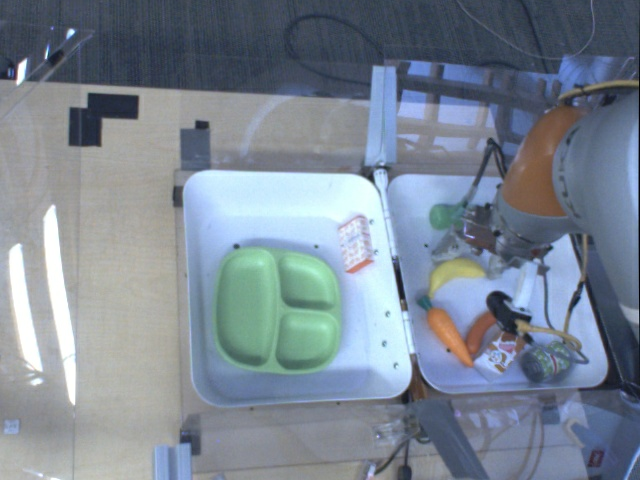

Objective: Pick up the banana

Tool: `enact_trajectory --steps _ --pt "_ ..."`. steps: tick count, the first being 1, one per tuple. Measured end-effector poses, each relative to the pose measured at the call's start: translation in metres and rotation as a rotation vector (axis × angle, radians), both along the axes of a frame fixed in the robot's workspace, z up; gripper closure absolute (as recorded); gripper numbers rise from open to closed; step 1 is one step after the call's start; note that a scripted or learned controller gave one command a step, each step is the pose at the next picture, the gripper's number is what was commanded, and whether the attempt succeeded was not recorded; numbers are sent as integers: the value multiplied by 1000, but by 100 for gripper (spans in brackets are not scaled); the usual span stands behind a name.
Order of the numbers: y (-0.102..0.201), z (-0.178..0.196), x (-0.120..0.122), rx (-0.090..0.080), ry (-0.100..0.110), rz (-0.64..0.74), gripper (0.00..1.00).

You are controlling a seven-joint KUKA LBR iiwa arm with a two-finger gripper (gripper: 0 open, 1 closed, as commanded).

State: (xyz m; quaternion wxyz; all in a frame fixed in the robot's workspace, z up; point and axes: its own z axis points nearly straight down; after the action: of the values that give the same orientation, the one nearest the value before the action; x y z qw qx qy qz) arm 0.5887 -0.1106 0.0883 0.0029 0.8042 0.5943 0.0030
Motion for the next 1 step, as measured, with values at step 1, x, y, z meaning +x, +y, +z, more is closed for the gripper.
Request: enact_trajectory --steps 1 --pt "14 0 -7 -1 -2 19 0"
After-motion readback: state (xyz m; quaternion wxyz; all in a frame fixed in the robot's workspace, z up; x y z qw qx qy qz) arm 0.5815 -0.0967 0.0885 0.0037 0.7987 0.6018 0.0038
